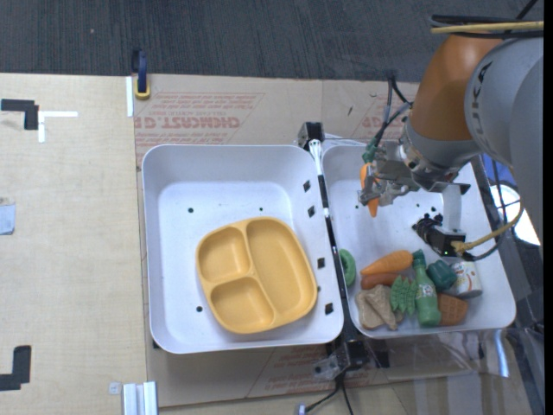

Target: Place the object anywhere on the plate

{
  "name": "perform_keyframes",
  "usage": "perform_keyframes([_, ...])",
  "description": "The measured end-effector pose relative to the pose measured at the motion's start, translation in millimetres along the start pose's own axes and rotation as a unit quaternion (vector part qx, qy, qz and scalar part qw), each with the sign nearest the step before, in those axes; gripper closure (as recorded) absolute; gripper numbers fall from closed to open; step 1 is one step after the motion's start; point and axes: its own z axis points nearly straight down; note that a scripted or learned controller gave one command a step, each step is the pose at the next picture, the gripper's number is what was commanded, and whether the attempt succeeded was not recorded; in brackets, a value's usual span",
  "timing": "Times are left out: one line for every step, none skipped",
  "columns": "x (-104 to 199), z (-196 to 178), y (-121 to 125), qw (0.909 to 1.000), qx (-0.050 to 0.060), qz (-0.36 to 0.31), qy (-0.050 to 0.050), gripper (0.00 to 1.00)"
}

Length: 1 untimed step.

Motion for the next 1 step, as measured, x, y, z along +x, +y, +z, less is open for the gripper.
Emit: perform_keyframes([-0.1,-0.1,0.1,1.0,0.0,0.0,0.0,0.0])
